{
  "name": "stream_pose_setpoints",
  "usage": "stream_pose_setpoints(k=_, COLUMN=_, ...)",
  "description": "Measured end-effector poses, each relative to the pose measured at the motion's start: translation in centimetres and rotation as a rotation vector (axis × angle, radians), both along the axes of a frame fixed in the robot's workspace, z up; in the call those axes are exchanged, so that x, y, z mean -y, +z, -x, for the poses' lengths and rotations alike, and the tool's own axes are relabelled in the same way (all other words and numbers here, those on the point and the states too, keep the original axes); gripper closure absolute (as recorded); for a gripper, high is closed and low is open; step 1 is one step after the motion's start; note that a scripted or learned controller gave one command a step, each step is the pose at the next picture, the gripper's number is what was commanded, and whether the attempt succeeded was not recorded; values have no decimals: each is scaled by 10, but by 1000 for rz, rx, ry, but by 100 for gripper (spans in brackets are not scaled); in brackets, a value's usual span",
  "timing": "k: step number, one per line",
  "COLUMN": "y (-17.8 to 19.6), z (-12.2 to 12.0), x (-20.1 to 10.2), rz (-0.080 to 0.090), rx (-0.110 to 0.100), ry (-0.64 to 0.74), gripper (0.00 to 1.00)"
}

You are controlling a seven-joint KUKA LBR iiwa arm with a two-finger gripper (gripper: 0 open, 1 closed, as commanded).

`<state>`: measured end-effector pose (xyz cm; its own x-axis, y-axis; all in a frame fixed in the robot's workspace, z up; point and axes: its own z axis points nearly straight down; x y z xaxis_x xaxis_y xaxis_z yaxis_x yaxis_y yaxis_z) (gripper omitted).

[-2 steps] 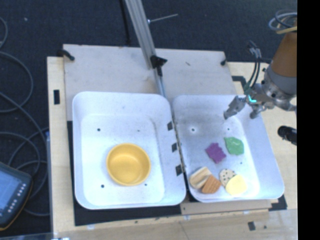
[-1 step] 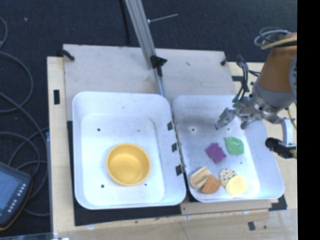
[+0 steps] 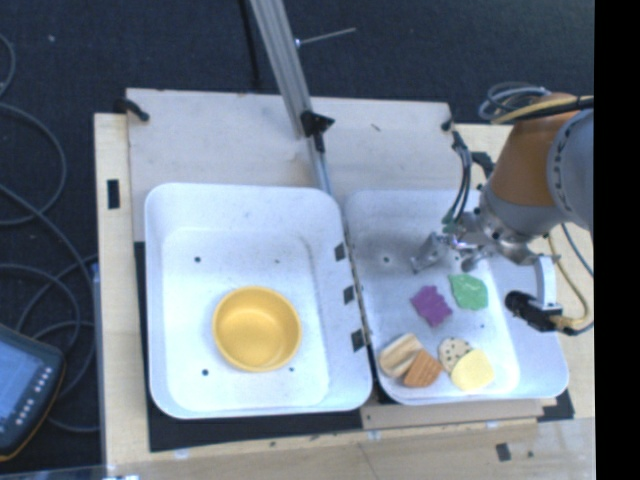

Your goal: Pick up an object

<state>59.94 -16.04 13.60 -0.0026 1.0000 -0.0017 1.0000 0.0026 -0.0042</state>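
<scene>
My pincer [image 3: 447, 251] sitting low in the right bin [image 3: 385, 218], can't tell how its jaws stand, nearest thing is a lumpy green piece [image 3: 468, 292] just beside it, purple chunk [image 3: 431, 305] next to that, yellow bowl [image 3: 257, 328] in the left bin [image 3: 180, 218]

arm [image 3: 540, 173]: cut off at right edge | tablet [image 3: 22, 388]: cropped at left edge

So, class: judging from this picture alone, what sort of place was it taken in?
Probably a robotics lab or test bench. Two shallow white bins sit side by side on a board, a grey and orange robot arm reaches over the toy-like items, and loose cables trail across the dark floor.
</scene>
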Motion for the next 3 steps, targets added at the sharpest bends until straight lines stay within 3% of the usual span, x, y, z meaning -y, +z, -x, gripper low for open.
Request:
stream_pose_setpoints(k=1, y=-37, z=0, x=2, rz=2, rx=3, ry=-3, gripper=0)
stream_pose_setpoints(k=2, y=-24, z=-1, x=2, rz=1, rx=9, ry=-6, gripper=100)
stream_pose_setpoints(k=3, y=21, z=-3, x=-2, rz=-1, rx=11, ry=0, gripper=100)
